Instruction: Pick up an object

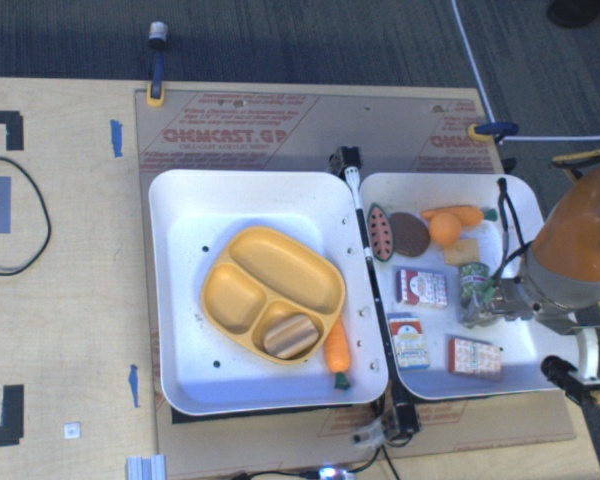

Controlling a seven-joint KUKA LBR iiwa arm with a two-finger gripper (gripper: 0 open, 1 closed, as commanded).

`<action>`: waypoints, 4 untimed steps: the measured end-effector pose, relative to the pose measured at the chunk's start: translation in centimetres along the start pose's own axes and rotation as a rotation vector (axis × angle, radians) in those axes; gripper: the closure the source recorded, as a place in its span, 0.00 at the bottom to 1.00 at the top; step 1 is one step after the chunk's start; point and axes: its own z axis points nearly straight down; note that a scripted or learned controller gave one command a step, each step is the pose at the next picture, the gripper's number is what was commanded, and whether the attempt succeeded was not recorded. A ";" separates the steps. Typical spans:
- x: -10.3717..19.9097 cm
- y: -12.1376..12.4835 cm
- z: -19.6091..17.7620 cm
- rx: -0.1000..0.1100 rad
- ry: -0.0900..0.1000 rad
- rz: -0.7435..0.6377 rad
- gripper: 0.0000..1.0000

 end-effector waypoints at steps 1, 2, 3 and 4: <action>2.8 6.0 0.0 -0.003 -0.001 -0.002 1.00; 6.0 10.5 0.0 -0.002 0.000 -0.002 1.00; 1.5 5.7 -10.8 0.002 -0.001 -0.001 1.00; 1.6 5.6 -10.7 0.003 0.000 -0.001 0.00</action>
